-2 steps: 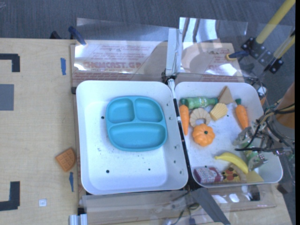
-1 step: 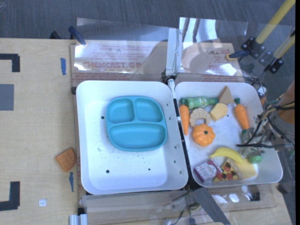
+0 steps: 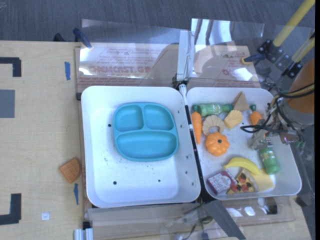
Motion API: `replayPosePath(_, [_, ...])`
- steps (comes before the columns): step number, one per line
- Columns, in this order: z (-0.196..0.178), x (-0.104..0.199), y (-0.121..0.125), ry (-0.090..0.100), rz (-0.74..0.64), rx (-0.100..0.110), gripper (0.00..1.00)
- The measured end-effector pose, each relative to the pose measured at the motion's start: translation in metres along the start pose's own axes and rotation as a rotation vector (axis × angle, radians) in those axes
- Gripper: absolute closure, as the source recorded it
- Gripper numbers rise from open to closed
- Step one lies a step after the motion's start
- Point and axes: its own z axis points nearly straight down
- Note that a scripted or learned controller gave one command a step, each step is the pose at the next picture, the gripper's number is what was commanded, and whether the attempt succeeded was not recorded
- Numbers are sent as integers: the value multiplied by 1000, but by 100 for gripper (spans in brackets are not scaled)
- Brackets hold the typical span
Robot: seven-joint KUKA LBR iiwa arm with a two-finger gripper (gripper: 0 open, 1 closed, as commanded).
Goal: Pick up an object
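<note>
While the tool (image 3: 261, 140) hangs over the right bin (image 3: 295, 184) beside a green bottle (image 3: 269, 160), its finger state cannot be told.

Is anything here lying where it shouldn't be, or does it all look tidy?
One thing stands out: a small orange waffle-like piece lies on the wooden bench, left of the left bin, apart from the other toy foods, which are all in the right bin.
</note>
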Motion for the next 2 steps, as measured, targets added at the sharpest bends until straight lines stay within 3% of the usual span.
replayPosePath(1, [3,-99,-2,5,83,-2,100])
replayPosePath(2, [-1,9,73,1,-471,-3,100])
